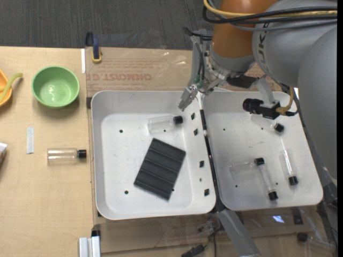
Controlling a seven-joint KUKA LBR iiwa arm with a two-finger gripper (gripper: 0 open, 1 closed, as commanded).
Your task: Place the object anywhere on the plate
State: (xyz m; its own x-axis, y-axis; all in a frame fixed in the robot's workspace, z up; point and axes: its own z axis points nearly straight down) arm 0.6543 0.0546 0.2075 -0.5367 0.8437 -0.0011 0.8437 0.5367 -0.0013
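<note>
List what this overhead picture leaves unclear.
- Gripper: small at the seam between the bins; open or shut cannot be told.
- Clear bottle in the left bin: see-through, outline faint.
- Orange thing: cut off by the left edge.
- Clear bottles in the right bin: edges blur into the white.

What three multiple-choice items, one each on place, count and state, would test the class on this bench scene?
1. Where does the dark ribbed rectangular plate lie?
A. left white bin
B. right white bin
C. wooden bench

2. How many clear plastic vials with black caps lie in the right bin?
A. one
B. three
C. six

3. How does the clear vial in the left bin rest?
A. upright
B. on its side
C. on the plate

Answers: 1 A, the plate sits on the left bin's floor. 2 B, three capped vials lie there. 3 B, it lies flat beside the plate, below the gripper.
</note>
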